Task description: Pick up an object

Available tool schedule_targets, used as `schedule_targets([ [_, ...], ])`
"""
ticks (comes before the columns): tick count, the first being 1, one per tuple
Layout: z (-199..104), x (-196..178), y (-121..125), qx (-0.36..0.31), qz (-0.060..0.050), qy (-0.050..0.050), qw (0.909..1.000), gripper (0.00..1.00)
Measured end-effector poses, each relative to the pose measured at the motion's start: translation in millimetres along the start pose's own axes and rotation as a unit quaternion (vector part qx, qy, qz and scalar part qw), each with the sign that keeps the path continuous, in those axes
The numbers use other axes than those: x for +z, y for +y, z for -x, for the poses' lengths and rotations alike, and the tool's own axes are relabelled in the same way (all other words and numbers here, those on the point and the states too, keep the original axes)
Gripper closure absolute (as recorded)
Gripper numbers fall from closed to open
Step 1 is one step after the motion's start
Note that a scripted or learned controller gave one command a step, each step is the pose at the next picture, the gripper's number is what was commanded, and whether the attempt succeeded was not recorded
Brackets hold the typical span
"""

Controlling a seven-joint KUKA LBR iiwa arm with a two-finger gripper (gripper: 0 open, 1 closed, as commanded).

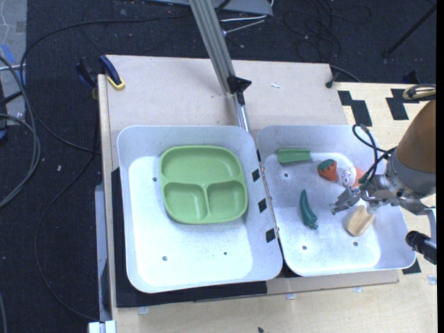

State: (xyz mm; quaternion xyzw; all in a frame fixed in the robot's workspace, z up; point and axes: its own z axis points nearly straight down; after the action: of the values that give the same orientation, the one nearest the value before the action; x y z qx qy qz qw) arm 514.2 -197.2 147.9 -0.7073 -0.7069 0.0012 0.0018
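1. I reach in over the right bin (388,255), my pincer (345,202) low above its floor. I take this as lining up for a grab, since everything loose lies in this bin and the task lets me choose any of it.
2. My landmark is the tan block (358,221). My pincer tip sits just up and to the left of it, very near, though I cannot tell whether it touches. I judge the block to be my target because it is the nearest thing.
3. Whether my pincer is spread or closed I cannot tell. The tips are a small dark tangle against the bin floor, and nothing clearly sits between them.
4. The tan block looks like a small pale wedge, lying flat and slightly tilted, with a smooth, light surface.
5. Left of the block lies a dark green pod (307,209), well apart from it. Above the block, near the bin's far side, rests a strawberry (329,169) with something white and orange beside it. Farther up and left is a green slab (294,157).
6. Far left of the block, in the left bin (139,255), a green divided plate (205,184) sits alone. I judge it too broad for me, so I leave it.
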Motion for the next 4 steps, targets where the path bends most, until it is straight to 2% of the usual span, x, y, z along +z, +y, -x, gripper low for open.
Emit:
schedule_targets([
  [1,0,37,2,0.0,0.005,-0.002,1.0,0.0],
  [2,0,30,1,0.0,0.003,-0.001,1.0,1.0],
  [4,3,-58,-3,-0.001,0.005,-0.002,1.0,1.0],
])
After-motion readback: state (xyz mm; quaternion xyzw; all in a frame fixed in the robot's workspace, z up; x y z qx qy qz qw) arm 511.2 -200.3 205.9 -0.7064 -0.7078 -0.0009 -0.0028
